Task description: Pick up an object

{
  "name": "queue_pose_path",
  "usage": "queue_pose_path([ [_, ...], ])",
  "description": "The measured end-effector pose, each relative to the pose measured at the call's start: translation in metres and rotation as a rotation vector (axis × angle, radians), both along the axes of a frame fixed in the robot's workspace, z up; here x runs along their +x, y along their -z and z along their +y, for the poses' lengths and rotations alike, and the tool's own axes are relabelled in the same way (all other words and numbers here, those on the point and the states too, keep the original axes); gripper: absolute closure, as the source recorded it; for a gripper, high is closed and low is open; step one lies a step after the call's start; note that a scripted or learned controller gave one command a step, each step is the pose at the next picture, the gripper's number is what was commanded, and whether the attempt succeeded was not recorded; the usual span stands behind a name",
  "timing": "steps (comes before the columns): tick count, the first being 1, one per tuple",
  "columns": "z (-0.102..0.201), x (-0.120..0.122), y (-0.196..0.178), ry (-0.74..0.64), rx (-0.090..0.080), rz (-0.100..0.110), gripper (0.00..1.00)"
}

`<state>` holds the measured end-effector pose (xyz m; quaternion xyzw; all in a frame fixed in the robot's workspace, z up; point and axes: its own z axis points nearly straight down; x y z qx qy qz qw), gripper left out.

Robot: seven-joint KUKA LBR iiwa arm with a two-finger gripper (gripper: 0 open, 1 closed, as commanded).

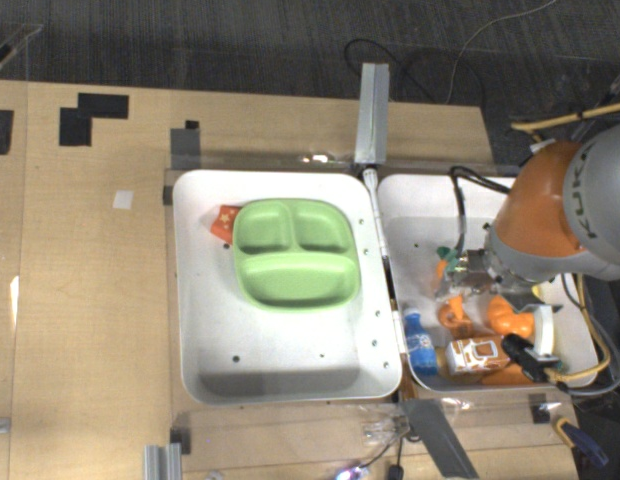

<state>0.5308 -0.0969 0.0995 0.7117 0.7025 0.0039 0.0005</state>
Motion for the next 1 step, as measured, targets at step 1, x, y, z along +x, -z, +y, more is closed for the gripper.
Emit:
queue_pose_path([
  [1,0.0477,0.0453,-0.0827,0.11,-0.004,0.007,1.0],
])
